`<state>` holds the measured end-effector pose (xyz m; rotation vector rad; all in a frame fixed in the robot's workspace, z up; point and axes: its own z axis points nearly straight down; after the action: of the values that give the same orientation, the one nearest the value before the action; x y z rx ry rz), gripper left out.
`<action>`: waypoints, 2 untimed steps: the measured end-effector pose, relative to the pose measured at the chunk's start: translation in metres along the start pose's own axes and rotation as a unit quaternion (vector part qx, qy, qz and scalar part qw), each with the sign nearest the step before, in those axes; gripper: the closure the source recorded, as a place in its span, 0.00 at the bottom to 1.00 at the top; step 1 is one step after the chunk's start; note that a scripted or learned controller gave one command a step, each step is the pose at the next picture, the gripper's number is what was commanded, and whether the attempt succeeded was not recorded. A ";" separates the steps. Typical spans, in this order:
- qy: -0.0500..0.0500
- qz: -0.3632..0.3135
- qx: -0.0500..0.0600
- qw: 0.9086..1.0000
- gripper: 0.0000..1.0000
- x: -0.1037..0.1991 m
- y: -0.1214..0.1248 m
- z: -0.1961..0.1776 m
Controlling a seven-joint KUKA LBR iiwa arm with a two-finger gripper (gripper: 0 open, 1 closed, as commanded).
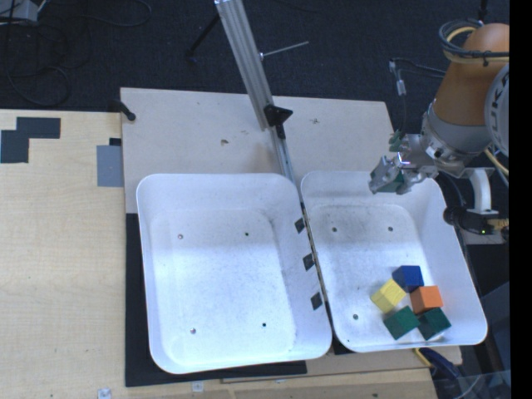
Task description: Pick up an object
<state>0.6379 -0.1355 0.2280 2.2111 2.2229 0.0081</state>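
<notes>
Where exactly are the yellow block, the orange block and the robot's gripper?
yellow block (387, 295): camera view, middle of its top face.
orange block (427, 298): camera view, middle of its top face.
gripper (389, 181): camera view, at its fingertips, over the right bin's far edge.

White bins (218, 191); blue (407, 276), yellow (387, 295), orange (426, 298), two green blocks (401, 322).

Looks like a robotics lab — a plywood bench (58, 248) bearing two white bins (166, 191), an aluminium rail (247, 52) slanting up from the bench, loose cables (33, 65) on dark carpet, a robot arm (474, 81) alongside.
</notes>
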 end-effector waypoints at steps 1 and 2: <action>-0.001 0.004 0.002 1.000 1.00 -0.034 -0.028 -0.075; 0.003 0.000 0.009 1.000 1.00 0.041 -0.036 0.000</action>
<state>0.6017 -0.0948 0.2277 2.2232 2.2351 -0.0070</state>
